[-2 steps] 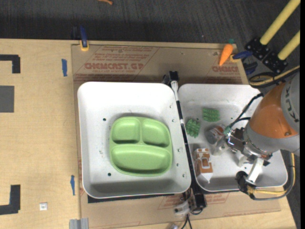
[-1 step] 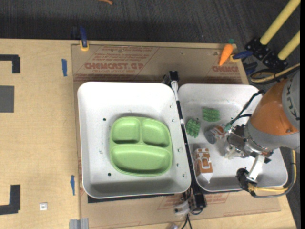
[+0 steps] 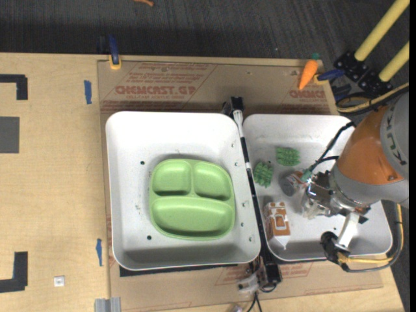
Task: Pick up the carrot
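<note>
White right-hand bin (image 3: 383,239) taken as landmark. At its near side, gripper (image 3: 312,197) low over the floor, aimed by the look of it at clutter, not the target; finger gap impossible to tell. Left of gripper: orange-patterned white box (image 3: 278,221), then two green broccoli pieces (image 3: 274,164). Beyond the far rim, outside on cardboard: carrot (image 3: 307,74), unobstructed.
</note>
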Controlling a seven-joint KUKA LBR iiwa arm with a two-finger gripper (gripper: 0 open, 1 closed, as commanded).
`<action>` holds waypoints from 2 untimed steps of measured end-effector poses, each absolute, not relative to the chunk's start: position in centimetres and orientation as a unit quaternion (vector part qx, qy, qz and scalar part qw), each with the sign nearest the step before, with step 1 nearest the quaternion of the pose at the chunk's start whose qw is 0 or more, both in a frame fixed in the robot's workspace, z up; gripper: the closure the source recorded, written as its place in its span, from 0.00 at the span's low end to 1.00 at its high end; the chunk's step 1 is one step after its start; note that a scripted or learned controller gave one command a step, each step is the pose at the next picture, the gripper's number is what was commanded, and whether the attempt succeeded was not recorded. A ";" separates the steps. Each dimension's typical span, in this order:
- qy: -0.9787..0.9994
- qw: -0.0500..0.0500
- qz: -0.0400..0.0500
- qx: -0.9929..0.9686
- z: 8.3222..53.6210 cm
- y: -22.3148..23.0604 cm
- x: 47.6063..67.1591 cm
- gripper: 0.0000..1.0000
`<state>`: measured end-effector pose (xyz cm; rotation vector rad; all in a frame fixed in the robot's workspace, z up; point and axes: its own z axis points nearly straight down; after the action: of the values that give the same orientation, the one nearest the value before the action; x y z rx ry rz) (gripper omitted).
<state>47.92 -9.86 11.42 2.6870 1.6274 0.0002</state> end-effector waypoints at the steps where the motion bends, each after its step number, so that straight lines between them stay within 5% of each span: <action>1: 0.555 -0.001 0.000 0.832 18.4 -2.6 47.9 1.00; 2: 0.647 0.000 0.000 0.762 21.9 4.1 52.3 1.00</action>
<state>52.27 4.10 21.92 2.3947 2.0338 -0.0001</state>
